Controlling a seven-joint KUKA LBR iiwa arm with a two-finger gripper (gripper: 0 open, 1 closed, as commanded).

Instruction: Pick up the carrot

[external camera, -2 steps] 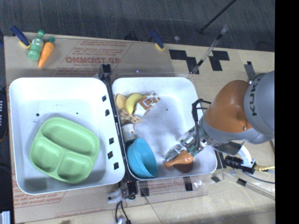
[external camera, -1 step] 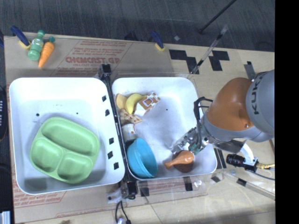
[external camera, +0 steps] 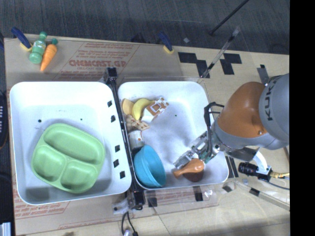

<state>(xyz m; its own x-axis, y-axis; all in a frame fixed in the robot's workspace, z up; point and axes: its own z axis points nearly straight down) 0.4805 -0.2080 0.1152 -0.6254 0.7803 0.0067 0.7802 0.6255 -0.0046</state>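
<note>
Two bins sit on cardboard (external camera: 98,63) printed "CHEMCAST GP"; hand (external camera: 194,154), grip unclear, far from carrot (external camera: 48,55).

The carrot (external camera: 48,56), a small orange toy with a green top, lies tilted on the bench's far left corner, outside both bins, top end toward the far edge.

Robot lab: KUKA arm (external camera: 256,117), taped bench bins (external camera: 64,90).

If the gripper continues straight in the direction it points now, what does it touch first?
Probably the chicken leg: the gripper points down into the right bin, just above it. Depth is unclear.
</note>
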